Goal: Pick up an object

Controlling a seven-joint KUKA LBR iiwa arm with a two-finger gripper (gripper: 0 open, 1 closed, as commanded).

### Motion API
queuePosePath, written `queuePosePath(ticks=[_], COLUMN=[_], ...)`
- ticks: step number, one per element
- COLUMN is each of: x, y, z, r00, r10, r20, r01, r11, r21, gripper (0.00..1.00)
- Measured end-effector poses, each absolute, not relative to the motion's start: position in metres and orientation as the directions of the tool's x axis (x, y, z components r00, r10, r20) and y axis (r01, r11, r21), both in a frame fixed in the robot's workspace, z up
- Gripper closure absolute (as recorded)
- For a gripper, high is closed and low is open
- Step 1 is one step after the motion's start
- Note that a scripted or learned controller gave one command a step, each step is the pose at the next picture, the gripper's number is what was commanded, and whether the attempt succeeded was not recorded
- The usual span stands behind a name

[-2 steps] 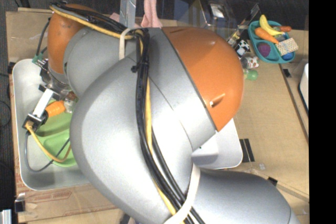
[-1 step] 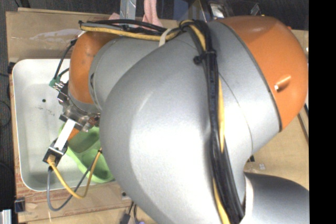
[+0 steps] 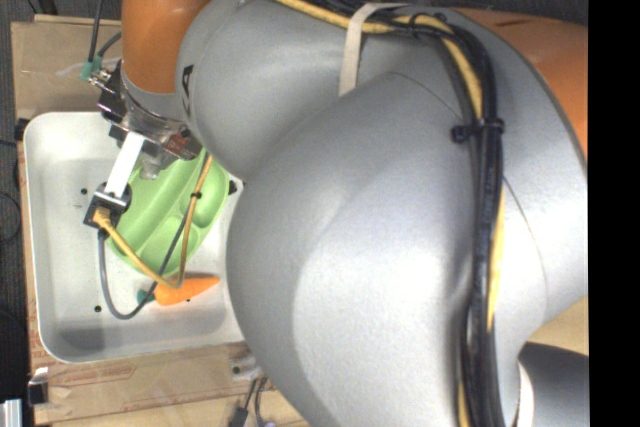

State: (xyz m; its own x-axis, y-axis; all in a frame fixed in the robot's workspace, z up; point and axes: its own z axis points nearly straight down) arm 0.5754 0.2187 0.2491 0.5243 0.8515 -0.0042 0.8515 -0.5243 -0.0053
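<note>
A light green, rounded plastic object (image 3: 160, 220) lies in the left white bin (image 3: 60, 315), toward its right side. An orange carrot-shaped object (image 3: 190, 290) lies just in front of it on the bin floor. My gripper (image 3: 160, 150) hangs over the far edge of the green object, very close to it or touching it. The wrist and its fittings hide the fingertips. The orange band of the arm rises above the gripper toward the top left.
The arm's large grey body (image 3: 400, 215) covers the middle and right of the view and hides the bin there. The wooden bench (image 3: 60, 55) shows along the left and at the bottom. Bare bin floor lies left of the green object.
</note>
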Motion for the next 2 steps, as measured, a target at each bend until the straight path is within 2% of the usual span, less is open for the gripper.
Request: queuePosePath(ticks=[1, 2], x=[0.627, 0.552], y=[0.202, 0.209], z=[0.093, 0.234], r00=[0.304, 0.202], r10=[0.953, 0.979], r20=[0.010, -0.003], r01=[0.953, 0.979], r11=[-0.304, -0.202], r21=[0.000, -0.006], gripper=[1.00, 1.00])
